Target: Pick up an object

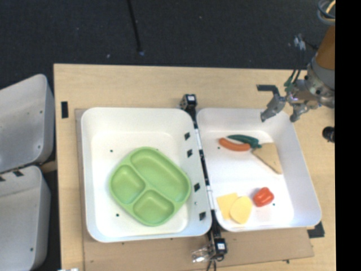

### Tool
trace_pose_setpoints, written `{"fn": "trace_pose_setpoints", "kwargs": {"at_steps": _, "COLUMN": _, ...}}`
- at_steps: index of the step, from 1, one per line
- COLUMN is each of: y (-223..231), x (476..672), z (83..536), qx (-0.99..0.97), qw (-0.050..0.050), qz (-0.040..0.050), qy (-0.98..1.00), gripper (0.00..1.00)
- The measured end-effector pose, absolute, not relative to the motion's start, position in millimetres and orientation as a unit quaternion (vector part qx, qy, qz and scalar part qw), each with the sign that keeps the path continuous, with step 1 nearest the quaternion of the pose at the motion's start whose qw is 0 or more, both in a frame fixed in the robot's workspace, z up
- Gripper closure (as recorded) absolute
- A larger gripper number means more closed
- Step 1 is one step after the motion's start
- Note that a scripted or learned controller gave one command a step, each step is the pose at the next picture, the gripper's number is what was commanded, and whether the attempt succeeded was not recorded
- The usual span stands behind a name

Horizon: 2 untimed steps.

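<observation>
From above, the claw (280, 110) hangs over the right bin's (302, 199) far corner, fingers apart, gripping nothing. In that bin lie a carrot (233, 144), a wooden wedge (269, 157), a tomato (263, 196) and what looks like cheese (227, 203). The left bin (96, 134) holds a green tray (149, 185).

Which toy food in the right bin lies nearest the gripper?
The orange carrot with green top, at the bin's far side, lies closest to the gripper; the red pepper and yellow pieces sit nearer the front.

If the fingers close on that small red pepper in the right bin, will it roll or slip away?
Probably. The red pepper looks rounded and glossy, so it may squirt sideways. It lies free on the right bin floor, apart from the yellow pieces, so nothing would stop it.
</observation>
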State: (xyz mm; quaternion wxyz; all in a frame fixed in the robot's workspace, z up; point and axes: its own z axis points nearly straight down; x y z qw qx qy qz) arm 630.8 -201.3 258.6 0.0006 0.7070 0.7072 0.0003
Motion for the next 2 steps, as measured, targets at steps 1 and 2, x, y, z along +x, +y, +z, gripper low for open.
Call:
{"fn": "trace_pose_setpoints", "kwargs": {"at_steps": 1, "y": -199, "x": 623.8, "z": 199, "qx": 0.707, "qw": -0.001, "qz": -0.0018, "qy": 0.707, "gripper": 0.00}}
{"fn": "trace_pose_setpoints", "kwargs": {"at_steps": 2, "y": -193, "x": 615.4, "z": 149, "qx": 0.708, "qw": -0.001, "qz": -0.0017, "qy": 0.706, "gripper": 0.00}}
